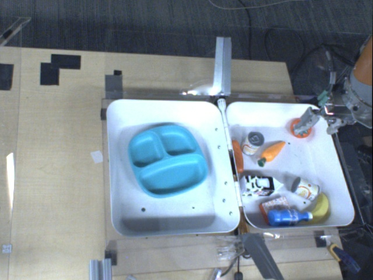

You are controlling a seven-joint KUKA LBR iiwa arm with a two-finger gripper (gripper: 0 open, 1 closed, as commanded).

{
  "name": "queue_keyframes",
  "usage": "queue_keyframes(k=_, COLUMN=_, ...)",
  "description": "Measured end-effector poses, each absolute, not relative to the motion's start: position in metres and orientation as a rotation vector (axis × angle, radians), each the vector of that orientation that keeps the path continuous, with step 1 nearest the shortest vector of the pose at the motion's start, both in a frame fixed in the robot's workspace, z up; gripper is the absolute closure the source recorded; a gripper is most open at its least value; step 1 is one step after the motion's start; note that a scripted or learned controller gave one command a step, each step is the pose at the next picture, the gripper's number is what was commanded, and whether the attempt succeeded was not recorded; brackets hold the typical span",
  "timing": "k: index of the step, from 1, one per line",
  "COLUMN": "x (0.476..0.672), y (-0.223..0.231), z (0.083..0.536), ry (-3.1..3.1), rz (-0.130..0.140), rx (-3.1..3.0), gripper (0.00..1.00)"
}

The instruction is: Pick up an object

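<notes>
We see the tool [319,116] at the far right corner of the right bin [344,174], low over a small orange ring-shaped piece [301,128] that lies near the bin's back wall. One grey finger slants down beside that piece, but we cannot tell whether the tool is released or clenched, nor whether anything sits between its fingers.

The things to pick from are all in the right bin, loosely scattered, which we judge is meant to give the arm many targets. A toy carrot [272,151] lies in the middle, just beside a small round tin [254,140]. An orange stick [237,157] rests along the left wall. A black-and-white card [258,184] lies flat below it. Toward the near edge a blue bottle [288,217], a banana [320,206] and a small can [306,189] crowd together.

The left bin [122,174] carries a blue divided plate [168,158], well apart from the arm's reach here. Both bins sit on the pale surface [52,156]; we judge the orange piece is the likeliest target.
</notes>
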State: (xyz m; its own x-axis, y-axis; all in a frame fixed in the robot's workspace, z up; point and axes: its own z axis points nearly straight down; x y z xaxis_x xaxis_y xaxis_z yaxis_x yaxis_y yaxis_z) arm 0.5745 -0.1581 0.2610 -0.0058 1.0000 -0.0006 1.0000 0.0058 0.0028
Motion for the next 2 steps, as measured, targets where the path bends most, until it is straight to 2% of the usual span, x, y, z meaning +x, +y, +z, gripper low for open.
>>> queue_keyframes(k=1, x=0.583, y=-0.123, z=0.179, ry=2.208, rz=0.003, rx=2.232, gripper=0.0)
queue_keyframes(k=2, x=0.59, y=-0.116, z=0.117, ry=2.116, rz=0.007, rx=2.315, gripper=0.0)
